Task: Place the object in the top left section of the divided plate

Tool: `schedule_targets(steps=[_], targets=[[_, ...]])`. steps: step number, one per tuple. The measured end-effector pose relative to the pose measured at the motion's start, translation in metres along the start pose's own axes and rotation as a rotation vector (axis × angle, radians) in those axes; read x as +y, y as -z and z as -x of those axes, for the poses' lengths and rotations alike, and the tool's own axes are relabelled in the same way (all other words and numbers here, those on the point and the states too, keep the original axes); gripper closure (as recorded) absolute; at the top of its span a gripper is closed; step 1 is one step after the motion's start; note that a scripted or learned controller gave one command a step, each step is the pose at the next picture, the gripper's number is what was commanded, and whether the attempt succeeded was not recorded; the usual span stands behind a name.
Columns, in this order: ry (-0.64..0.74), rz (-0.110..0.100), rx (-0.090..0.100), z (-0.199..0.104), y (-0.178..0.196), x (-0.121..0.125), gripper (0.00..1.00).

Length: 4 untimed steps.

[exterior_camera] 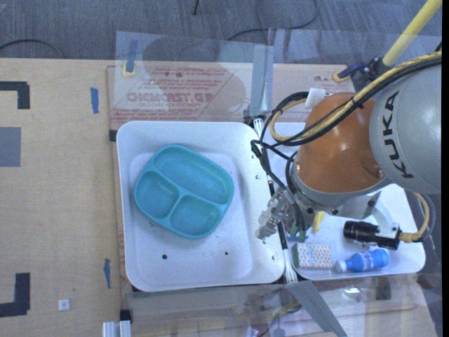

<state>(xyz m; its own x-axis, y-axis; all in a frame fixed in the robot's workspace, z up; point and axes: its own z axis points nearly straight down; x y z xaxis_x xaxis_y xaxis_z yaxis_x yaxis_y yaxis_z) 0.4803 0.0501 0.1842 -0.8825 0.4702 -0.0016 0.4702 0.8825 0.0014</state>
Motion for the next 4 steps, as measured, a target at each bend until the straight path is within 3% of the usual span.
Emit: schedule_targets(steps=[1,2,3,4], targets=[[0.293,0.0,0.003,-0.032,-0.066,0.058,1.0],[0.3,0.001,0.0,-0.072,0.005,0.133,1.0],[1.209,0.003,0.001,-0.072,-0.042,0.133,1.0],[1.094,0.003,0.001,-0.045,-0.06,0.109,1.0]])
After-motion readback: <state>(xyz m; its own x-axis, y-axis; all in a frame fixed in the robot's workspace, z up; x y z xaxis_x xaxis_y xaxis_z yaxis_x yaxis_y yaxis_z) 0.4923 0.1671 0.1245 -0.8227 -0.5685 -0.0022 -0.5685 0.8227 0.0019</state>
